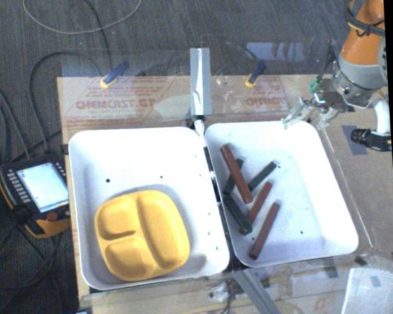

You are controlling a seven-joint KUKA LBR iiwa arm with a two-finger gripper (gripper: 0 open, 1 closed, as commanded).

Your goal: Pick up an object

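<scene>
Two white bins (79, 193) on a cardboard-topped bench (133, 100) — dark carpet (241, 14) beyond — end effector (308, 113) spread, empty

Bins: 2 shallow white bins, left bin (84, 166) and right bin (318, 198).
Left bin: 1 yellow divided tray (142, 234), three compartments.
Right bin: 3 reddish-brown sticks (236, 173) (260, 203) (265, 230); 3 dark green sticks (262, 175) (238, 215) (236, 176), the last partly hidden.
Bench rear edge: 2 yellow-and-blue clamps (114, 74) (255, 74).
</scene>
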